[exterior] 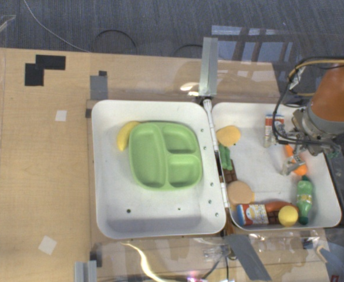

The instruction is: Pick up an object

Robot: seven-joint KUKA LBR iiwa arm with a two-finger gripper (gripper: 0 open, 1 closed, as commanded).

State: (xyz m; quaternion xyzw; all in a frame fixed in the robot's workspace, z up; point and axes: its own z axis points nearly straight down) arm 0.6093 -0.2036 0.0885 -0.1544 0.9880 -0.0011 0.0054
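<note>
My gripper [295, 159] hangs low over the right side of the right bin [260, 157], under the grey wrist and the orange band. An orange object [300, 170], partly hidden by the gripper, lies right at its tip. Just below it stands a green bottle [304, 197]. A yellow lemon [287, 215] and a red sauce bottle [259, 214] lie along the bin's front wall. A small white and red carton [270, 128] stands to the gripper's upper left.
The right bin also holds two tan round pieces [229, 136] [239, 191] and a green and brown item [226, 164] by its left wall. The left bin [110, 204] holds a green divided plate [164, 155] with a yellow banana [124, 135] at its upper left.
</note>
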